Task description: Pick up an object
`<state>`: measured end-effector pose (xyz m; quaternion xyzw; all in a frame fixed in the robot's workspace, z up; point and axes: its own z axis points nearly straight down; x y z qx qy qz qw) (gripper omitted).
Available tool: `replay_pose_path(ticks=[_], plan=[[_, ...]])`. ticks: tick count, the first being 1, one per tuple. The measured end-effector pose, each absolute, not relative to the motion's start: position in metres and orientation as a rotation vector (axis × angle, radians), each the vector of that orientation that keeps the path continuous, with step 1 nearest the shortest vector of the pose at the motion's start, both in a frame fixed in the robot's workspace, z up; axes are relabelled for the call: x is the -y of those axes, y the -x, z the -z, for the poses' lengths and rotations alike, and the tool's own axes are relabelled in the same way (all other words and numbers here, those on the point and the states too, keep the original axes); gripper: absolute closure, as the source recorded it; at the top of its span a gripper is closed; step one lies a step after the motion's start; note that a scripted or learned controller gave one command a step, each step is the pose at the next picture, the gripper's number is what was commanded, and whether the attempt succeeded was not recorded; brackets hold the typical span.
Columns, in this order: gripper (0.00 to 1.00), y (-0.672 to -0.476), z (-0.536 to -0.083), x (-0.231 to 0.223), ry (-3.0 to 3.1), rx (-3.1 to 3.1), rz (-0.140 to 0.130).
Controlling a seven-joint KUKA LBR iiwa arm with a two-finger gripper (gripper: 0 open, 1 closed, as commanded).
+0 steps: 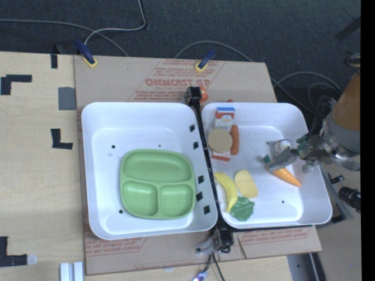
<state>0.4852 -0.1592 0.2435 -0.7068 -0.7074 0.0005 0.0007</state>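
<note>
Gripper (280, 157) low in right bin (293, 113), near its right edge; finger spread unreadable. Toy carrot (287, 175) lies just beside the tool, near that edge. Risk: a closing tool nudges the carrot aside, grasps nothing.

Left bin (96, 133): the green tray (157, 183) sits in the middle, with bare white floor open all around it, widest along the top. Right bin (293, 117): crowded down its left side by the carton (223, 118), round cookie (220, 140), sausage (235, 140), banana (226, 191), yellow piece (246, 184) and green leaf (242, 209). The gripper (280, 158) and carrot (287, 175) block the right middle. Open floor shows at the top right and bottom right corners.
</note>
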Motion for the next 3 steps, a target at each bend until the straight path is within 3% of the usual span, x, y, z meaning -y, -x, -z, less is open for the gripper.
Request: replay_pose_path(ticks=[1, 2, 3], plan=[[0.0, -0.482, -0.102, 0.096, 2.216, 2.219, -0.004], [1.0, -0.483, -0.112, 0.096, 2.216, 2.219, -0.003], [1.0, -0.507, -0.198, 0.052, 2.219, 2.223, 0.0]])
